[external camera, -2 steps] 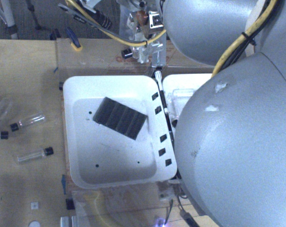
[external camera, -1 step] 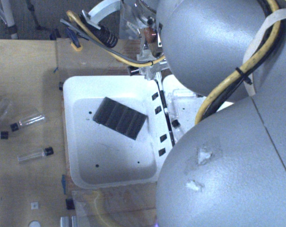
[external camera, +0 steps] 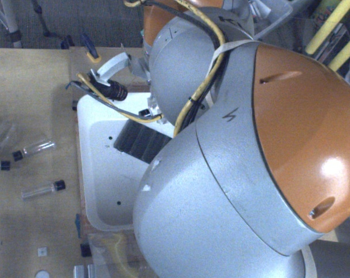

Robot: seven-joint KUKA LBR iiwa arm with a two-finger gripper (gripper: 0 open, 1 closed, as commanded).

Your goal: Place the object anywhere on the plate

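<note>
The arm's grey and orange body [external camera: 250, 155] looms close to the camera and covers most of the bench. To its left I see part of one white bin [external camera: 99, 172], with its floor bare and two small dark spots on it. A dark ribbed block [external camera: 137, 142] juts out from under the arm over the bin's far side; I cannot tell what it is. Everything to the right of the bin is hidden behind the arm.
Yellow and black cables [external camera: 105, 94] loop off the arm above the bin's far corner, beside a white bracket [external camera: 112, 65]. On the wooden bench to the left lie clear vials with black caps [external camera: 39, 148] [external camera: 44, 189] and some small bits.
</note>
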